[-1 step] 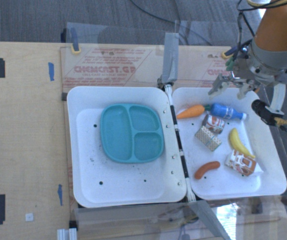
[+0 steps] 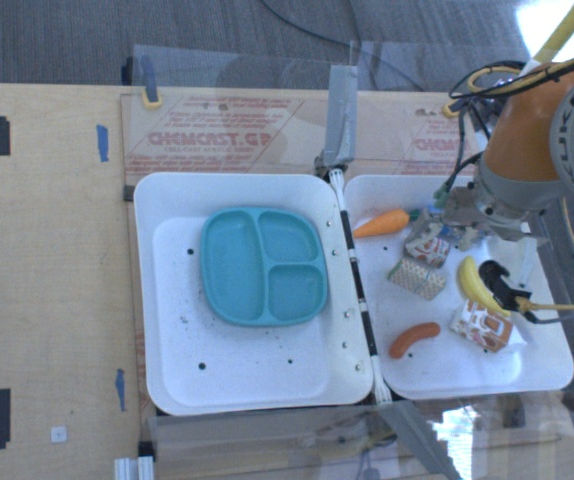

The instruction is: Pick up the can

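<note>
Can (image 2: 429, 245): small, tilted, red/white label

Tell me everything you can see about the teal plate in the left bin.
The teal plate is a rounded-rectangle tray, seemingly smooth plastic, split by raised ridges into three compartments: one long one along its left side and two smaller ones on its right. It lies flat and right side up on the floor of the left bin, towards the bin's upper right, near the divider between the bins. No food sits in it, and nothing else touches it.
</note>
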### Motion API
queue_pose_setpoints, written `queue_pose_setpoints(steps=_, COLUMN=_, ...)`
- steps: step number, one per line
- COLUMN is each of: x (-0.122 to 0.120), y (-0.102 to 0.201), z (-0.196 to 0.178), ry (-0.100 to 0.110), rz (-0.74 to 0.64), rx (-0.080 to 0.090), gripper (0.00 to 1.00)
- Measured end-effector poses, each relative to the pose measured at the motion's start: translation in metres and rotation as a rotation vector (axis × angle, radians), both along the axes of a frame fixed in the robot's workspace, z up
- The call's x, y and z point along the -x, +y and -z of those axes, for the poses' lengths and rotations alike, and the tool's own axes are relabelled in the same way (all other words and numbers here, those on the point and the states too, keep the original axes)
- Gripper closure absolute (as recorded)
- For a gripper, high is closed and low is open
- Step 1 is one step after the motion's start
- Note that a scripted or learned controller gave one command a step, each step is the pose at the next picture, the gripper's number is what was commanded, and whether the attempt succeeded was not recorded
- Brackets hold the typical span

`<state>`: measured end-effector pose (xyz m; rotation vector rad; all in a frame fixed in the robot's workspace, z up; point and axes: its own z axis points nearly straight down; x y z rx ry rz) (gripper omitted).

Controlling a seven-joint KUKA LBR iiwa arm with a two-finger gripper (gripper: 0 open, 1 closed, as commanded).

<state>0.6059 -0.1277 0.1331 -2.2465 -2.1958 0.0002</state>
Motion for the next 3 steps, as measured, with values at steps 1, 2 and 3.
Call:
queue_pose_setpoints(steps=1, x=-0.01, y=0.002, z=0.044, ry=-0.008, rz=0.053, rx=0.001, gripper=0.0)
queue_pose_setpoints(steps=2, x=-0.011, y=-0.001, z=0.033, ry=-0.012, rz=0.058, rx=0.001, gripper=1.0)
queue_pose_setpoints(steps=3, x=0.005, y=-0.023, z=-0.046, ry=-0.002, rz=-0.002, rx=0.001, gripper=1.0)
